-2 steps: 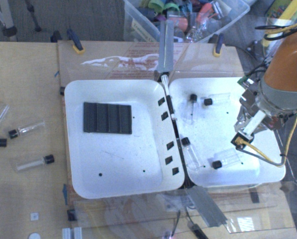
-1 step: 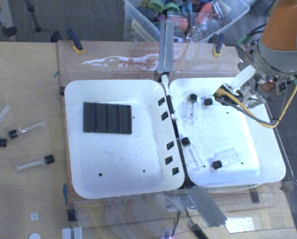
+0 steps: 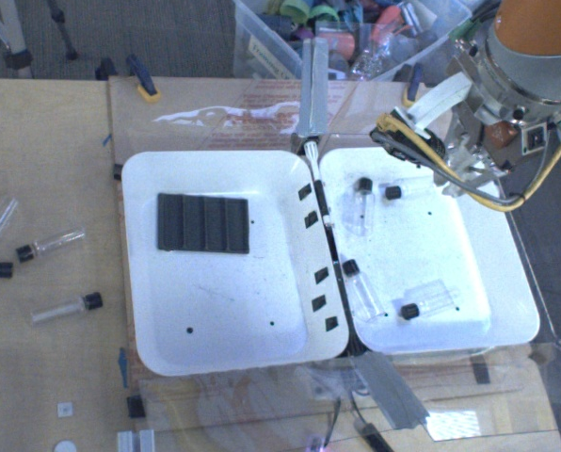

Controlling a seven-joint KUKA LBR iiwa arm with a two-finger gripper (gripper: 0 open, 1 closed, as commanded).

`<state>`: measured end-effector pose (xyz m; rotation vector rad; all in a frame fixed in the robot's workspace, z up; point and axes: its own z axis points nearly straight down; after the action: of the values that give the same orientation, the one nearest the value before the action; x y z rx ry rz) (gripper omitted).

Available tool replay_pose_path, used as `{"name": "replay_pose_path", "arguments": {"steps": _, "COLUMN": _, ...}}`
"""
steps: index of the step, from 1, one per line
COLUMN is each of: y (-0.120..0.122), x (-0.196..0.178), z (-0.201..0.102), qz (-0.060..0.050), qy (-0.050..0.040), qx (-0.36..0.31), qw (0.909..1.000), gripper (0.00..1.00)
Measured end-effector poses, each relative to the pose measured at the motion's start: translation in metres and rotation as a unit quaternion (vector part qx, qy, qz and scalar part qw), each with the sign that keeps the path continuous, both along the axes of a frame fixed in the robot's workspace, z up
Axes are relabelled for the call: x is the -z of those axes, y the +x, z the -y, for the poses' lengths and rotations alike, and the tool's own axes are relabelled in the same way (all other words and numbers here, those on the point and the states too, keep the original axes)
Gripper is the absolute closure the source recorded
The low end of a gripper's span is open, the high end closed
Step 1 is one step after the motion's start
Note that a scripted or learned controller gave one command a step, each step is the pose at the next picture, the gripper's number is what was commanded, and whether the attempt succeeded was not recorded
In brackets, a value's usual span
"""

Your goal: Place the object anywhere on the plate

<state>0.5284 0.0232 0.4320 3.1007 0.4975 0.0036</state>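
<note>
No placement is judged done. The dark ribbed plate [image 3: 203, 223] lies bare in the left bin [image 3: 149, 337]. Clear black-capped vials [image 3: 361, 205] remain in the right bin [image 3: 506, 318], centre right. The gripper [image 3: 469, 153] is seen upper right; its grip cannot be told.

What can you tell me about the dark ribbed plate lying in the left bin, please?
The plate is a flat, dark grey to black rectangle, matte like plastic or rubber, divided by lengthwise grooves into about four strips. It lies flat on the floor of the left bin, in the bin's upper-left part, long side running across the view. Nothing rests on it, and the clear vials with black caps lie apart in the right bin.
</note>
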Motion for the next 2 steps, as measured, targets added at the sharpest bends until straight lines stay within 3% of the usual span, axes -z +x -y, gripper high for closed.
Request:
{"name": "replay_pose_path", "arguments": {"steps": 1, "y": -0.049, "x": 0.162, "z": -0.069, "qz": -0.002, "qy": 0.0000, "qx": 0.048, "qw": 0.9988, "gripper": 1.00}}
{"name": "replay_pose_path", "arguments": {"steps": 2, "y": -0.010, "x": -0.002, "z": -0.115, "qz": 0.000, "qy": -0.0002, "qx": -0.033, "qw": 0.9994, "gripper": 1.00}}
